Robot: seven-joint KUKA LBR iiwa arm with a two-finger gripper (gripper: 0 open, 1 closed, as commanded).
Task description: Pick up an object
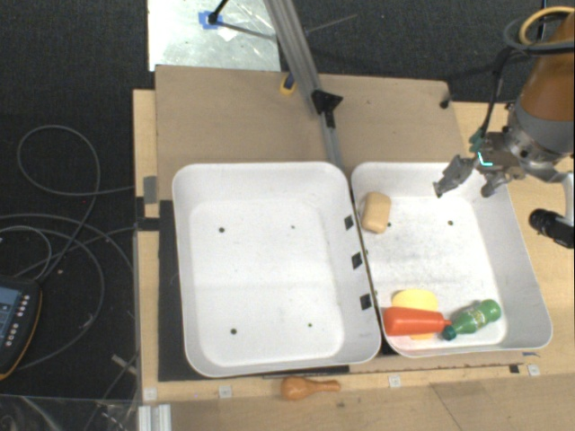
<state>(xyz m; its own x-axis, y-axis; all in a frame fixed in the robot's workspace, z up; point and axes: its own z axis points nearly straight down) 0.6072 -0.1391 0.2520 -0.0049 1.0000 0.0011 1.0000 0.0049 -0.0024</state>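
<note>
The brown bench [243,115] sits on dark carpet [72,52] and holds two smooth white bins [269,180]. The claw [471,180] is spread wide, holding nothing, above the right bin's far edge.

One fixed camera looks down at a slant from above the bench [395,124], taking in both bins [260,268] from moderately far.

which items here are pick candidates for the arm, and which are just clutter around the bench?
Pick candidates, right white bin:
- tan rounded block
- yellow rounded piece
- orange carrot-shaped toy
- green plastic bottle
Two-finger gripper open above this bin.

Clutter:
- brown pear-shaped object on the bench edge
- black cables
- handheld pendant
</note>
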